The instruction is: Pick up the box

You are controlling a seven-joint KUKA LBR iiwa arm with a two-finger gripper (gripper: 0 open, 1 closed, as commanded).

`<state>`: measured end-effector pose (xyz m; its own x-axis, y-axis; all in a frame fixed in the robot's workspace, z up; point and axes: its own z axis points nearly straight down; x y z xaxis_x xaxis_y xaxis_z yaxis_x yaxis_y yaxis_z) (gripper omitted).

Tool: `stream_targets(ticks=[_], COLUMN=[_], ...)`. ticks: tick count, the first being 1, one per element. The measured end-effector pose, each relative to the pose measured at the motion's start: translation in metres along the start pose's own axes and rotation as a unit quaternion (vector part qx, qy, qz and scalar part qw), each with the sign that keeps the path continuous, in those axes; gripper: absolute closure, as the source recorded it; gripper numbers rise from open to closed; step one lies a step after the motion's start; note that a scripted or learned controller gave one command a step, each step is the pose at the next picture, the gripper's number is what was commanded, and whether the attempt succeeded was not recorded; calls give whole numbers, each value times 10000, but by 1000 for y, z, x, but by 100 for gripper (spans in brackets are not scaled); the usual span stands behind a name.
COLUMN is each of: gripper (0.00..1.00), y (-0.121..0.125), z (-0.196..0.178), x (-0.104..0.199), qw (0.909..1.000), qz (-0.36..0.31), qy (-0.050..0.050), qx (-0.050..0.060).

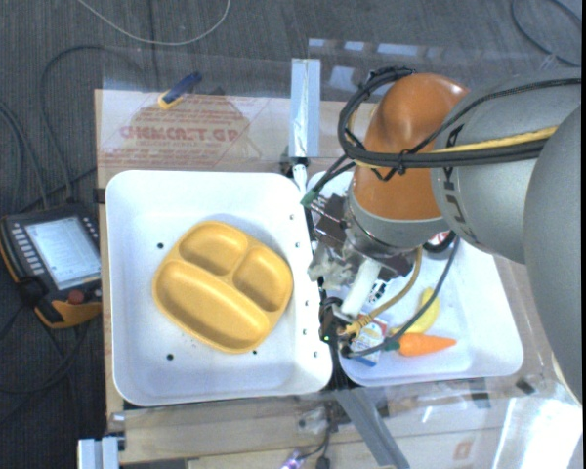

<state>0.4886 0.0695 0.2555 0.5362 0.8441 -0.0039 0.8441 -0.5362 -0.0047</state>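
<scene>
A small box (pixel 368 338) with white, red and blue print lies at the front left corner of the right bin (pixel 488 355), partly hidden by the arm. My gripper (pixel 359 301) is low in that bin, just above and behind the box, close to the wall between the bins. The grey wrist with its orange band (pixel 410 145) covers most of the gripper, and I see nothing lifted off the bin floor.
A yellow banana (pixel 426 311) and an orange carrot (pixel 426 344) lie just right of the box. The left bin (pixel 137 213) holds a yellow divided plate (pixel 223 283). Cables loop around the wrist. A teach pendant (pixel 49 257) sits off the bench at left.
</scene>
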Motion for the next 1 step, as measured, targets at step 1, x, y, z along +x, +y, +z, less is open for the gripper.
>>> stream_targets(ticks=[1], gripper=[100], y=[24], z=[-73], x=[-48], qw=[9929], qz=[-1189], qy=[3], qx=[-19])
